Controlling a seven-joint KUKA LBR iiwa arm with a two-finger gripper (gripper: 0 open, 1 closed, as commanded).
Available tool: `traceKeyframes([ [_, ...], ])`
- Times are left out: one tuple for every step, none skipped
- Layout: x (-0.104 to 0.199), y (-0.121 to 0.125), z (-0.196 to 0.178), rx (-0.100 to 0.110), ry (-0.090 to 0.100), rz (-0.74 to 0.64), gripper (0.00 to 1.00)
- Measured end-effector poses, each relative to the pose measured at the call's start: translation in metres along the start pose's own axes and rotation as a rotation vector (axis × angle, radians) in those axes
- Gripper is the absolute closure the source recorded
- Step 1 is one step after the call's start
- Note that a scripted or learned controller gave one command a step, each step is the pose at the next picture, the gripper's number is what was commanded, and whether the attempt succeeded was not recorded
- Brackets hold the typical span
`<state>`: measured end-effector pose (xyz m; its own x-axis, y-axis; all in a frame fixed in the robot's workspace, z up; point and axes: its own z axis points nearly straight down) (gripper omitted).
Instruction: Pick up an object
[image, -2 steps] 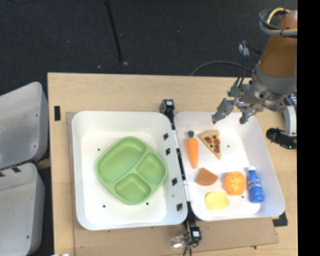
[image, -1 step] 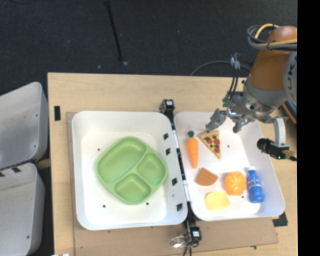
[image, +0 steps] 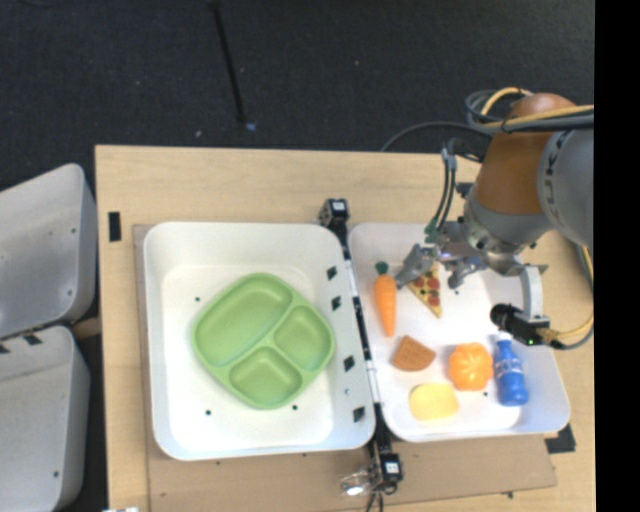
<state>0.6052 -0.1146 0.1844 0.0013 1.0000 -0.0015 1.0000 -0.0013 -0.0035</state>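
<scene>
From above, the gripper (image: 437, 266) hangs over the right bin's (image: 540, 415) far half, fingers spread apart just above the pizza slice (image: 428, 291). The carrot (image: 385, 304) lies just left of the slice, near the divider; open floor stays rightward.

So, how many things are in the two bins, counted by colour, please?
Orange: 3, carrot, orange, pizza slice
Brown: 1, bread
Yellow: 1, lemon
Blue: 1, bottle
Green: 1, tray
Total: 7
</scene>
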Motion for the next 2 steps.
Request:
traceKeyframes([
  [-0.005, -0.007, 0.06, 0.0, 0.0, 0.0, 0.0],
  [-0.006, -0.005, 0.046, -0.006, 0.0, 0.003, 1.0],
])
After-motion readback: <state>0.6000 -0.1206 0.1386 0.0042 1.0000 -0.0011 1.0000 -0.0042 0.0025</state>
